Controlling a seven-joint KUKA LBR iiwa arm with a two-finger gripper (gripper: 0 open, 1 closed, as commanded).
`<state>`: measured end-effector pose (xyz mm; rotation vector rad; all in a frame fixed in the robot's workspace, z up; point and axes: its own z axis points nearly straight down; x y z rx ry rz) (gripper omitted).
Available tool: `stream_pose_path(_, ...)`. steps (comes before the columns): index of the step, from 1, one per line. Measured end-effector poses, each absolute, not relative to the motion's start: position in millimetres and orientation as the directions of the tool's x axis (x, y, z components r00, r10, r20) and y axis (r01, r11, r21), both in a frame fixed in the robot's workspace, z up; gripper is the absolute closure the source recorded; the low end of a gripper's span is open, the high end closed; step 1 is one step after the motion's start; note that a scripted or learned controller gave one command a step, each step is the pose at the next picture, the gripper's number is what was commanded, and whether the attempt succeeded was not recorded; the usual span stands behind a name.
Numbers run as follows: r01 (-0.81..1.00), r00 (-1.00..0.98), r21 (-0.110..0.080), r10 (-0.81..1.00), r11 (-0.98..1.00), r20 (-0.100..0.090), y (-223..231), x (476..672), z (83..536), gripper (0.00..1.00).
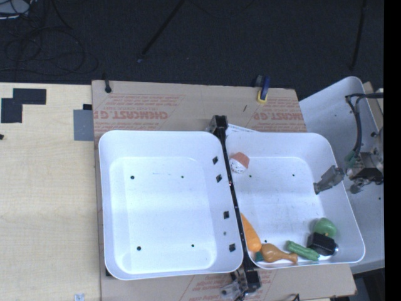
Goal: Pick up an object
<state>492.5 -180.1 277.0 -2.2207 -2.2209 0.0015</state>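
The right bin (285, 149) holds several small objects. An orange carrot-shaped piece (250, 234) lies against its left wall near the front. Along the front wall are a yellow-orange gourd-shaped toy (276, 253), a green stick (302, 251), a black block (322, 244) and a round green piece (326, 226). A small pink and white item (239, 162) rests near the back left corner. My gripper (343, 180) hangs over the bin's right rim, open, with nothing between its fingers. It is well above and behind the front cluster.
The left bin (106, 168) sits beside the right one, joined by a black strip with clips (227, 193). Both rest on a cardboard sheet (156, 105) with a blue and yellow clamp (263, 89) at its back edge. A white panel and cables (360, 118) stand at right.
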Motion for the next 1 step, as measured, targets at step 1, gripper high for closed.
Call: stream_pose_path(1, 1.0, 0.0, -0.003, 1.0, 0.0, 0.001, -180.9, 492.3, 286.5, 1.0)
